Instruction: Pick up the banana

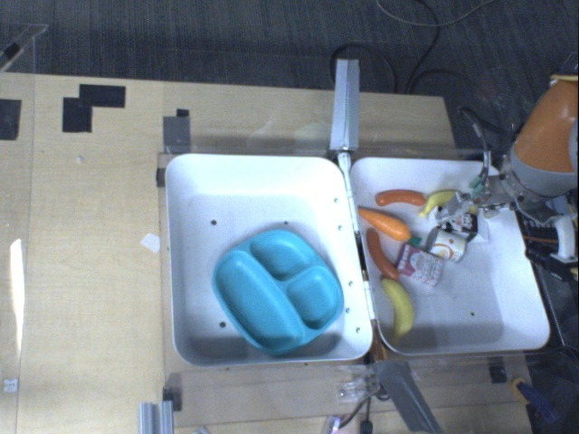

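Left bin (194, 242): a shallow white tray holding one blue divided plate (277, 288), which lies toward the near side and has three compartments.

Divider (345, 116): a grey metal bar running back from the seam where the two bins meet.

Right bin (507, 310): all the loose items sit in its left and upper part.

Carrot (384, 223): orange, lying just right of the seam.

Sausage, near (380, 254): reddish, slanting down below the carrot.

Sausage, far (400, 197): orange-red, lying flat near the back wall.

Banana (399, 305): yellow, low in the right bin, beside the near sausage's lower end and well apart from the gripper.

Small packet (420, 266): a purple-and-white wrapper between the sausage and the can.

Can (448, 240): silver, on its side, just under the gripper.

Yellow piece (439, 200): a small curved object beside the gripper, possibly a second banana.

Gripper (468, 213): low over the upper middle of the right bin, amid clutter; whether its fingers are spread or closed cannot be told.

Arm (546, 143): grey with an orange band, at the right edge.
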Motion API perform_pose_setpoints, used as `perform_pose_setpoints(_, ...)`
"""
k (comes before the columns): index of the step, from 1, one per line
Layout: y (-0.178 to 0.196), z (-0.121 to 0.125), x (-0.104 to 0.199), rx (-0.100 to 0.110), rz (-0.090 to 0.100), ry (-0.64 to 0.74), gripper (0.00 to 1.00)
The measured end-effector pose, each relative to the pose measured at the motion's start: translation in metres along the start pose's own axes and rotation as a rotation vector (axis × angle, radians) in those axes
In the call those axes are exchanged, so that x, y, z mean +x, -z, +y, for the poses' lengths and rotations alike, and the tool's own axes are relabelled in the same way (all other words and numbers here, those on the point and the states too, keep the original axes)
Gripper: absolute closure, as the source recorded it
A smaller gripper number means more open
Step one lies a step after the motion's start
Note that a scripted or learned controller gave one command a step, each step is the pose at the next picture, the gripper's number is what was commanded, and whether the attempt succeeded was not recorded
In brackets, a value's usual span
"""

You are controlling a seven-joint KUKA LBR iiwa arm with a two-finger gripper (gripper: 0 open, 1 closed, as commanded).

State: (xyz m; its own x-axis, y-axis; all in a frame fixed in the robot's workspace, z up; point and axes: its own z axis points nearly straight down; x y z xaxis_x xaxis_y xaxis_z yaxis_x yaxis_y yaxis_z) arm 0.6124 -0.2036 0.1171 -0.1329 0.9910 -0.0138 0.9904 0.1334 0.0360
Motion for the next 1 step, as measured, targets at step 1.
perform_pose_setpoints(1,-0.0124,0.0629,-0.0100,0.022,0.013,0.003,0.00)
